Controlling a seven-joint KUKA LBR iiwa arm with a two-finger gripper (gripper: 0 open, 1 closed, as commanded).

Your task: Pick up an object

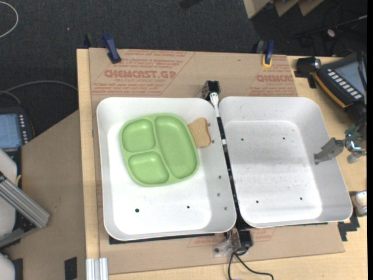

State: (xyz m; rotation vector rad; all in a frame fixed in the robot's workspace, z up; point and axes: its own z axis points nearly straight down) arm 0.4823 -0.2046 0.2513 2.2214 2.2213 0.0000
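Left bin: green tray, brown block

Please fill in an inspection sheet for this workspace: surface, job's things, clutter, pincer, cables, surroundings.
Surface: brown board bearing left bin and right bin, side by side.
Job's things: green divided plate and tan slice touching its right edge, both in the left bin.
Clutter: nothing seen.
Pincer: pincer at the right bin's right rim; open or shut cannot be told.
Cables: black cable below the bins.
Surroundings: blue clamp, yellow clamp, dark carpet.
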